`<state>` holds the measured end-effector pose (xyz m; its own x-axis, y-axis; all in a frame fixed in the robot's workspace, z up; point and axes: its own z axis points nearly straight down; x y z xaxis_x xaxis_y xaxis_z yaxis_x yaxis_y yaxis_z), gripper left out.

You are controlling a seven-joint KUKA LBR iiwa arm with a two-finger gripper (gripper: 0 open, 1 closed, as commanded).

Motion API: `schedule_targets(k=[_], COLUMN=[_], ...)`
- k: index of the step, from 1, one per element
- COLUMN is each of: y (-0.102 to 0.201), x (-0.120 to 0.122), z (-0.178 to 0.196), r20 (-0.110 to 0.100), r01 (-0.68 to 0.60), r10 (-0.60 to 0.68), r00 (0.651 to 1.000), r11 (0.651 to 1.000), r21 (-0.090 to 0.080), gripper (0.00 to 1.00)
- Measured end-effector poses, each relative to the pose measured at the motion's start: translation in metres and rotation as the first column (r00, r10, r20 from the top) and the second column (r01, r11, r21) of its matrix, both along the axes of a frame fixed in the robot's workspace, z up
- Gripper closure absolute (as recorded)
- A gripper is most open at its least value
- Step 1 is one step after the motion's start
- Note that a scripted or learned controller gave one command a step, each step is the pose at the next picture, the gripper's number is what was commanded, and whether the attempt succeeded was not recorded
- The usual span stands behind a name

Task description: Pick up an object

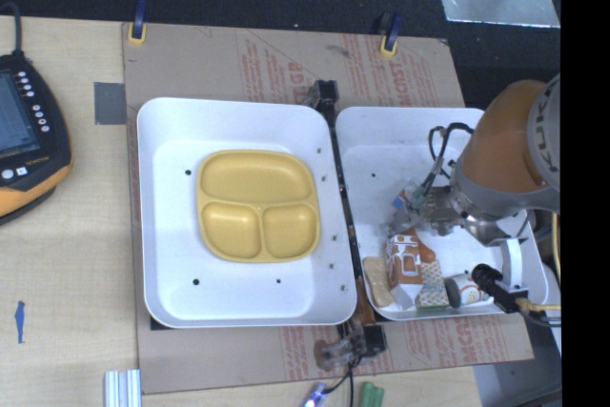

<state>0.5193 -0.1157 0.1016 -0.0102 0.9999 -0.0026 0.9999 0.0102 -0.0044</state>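
At the near edge of the right shallow white bin (381, 143) lie a flat tan wafer-like piece (376, 281), an orange-and-white printed packet (408, 262) touching it, and a small green-and-white wrapper (434, 296) just beside them. Just beyond the packet, the gripper (417, 211) hangs low over this clutter, close to the packet's far end. How wide it stands cannot be told, and nothing is visibly held. Beside it, the left shallow white bin (172, 205) carries a yellow three-compartment plastic plate (257, 205).
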Motion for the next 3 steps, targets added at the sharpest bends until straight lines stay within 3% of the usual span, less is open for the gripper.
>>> schedule_targets(k=[1, 2, 3], y=[0.007, 0.006, 0.072], x=[0.067, 0.067, 0.122], z=[-0.010, 0.000, 0.091], r20=[0.001, 0.000, 0.003], r01=[0.006, 0.005, 0.006], r10=[-0.006, -0.005, -0.006], r00=[1.000, 1.000, 1.000], r11=[1.000, 1.000, 1.000], r21=[0.002, 0.003, 0.004], gripper=[0.00, 1.00, 1.00])
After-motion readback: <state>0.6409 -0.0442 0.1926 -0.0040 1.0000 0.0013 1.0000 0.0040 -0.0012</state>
